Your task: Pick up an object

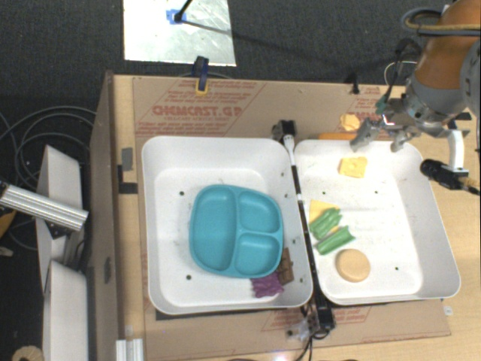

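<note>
Claw (pixel 382 134) open, holding nothing, above far edge of right bin (pixel 421 224). Yellow piece (pixel 353 167) lies just near of it; green pods (pixel 329 230) and tan disc (pixel 352 265) nearer.

Bright even overhead light, glare on white bins (pixel 225 156), soft focus, perhaps slightly grainy

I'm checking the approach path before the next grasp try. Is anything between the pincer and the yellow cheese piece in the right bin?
Nothing visible. The pincer hangs over the right bin's far edge, and the yellow cheese piece lies just below it in the picture, with bare white floor between them.
</note>
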Motion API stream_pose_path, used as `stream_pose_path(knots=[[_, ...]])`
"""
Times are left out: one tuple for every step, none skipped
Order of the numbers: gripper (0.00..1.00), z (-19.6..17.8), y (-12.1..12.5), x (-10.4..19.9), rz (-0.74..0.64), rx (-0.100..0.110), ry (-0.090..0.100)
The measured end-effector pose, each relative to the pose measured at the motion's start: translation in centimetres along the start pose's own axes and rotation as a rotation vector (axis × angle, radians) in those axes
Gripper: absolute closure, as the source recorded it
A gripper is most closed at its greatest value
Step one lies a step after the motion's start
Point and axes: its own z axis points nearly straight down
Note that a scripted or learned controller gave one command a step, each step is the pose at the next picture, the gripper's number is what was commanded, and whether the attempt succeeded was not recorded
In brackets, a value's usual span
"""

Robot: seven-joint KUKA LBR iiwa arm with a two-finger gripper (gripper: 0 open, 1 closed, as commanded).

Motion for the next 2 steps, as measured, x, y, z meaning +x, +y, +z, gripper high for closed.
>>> stream_pose_path(knots=[[0.00, 10.7, -5.2, -3.5, 0.006, 0.009, 0.001], [0.00, 8.7, 1.8, 0.4, -0.006, -0.007, -0.001]])
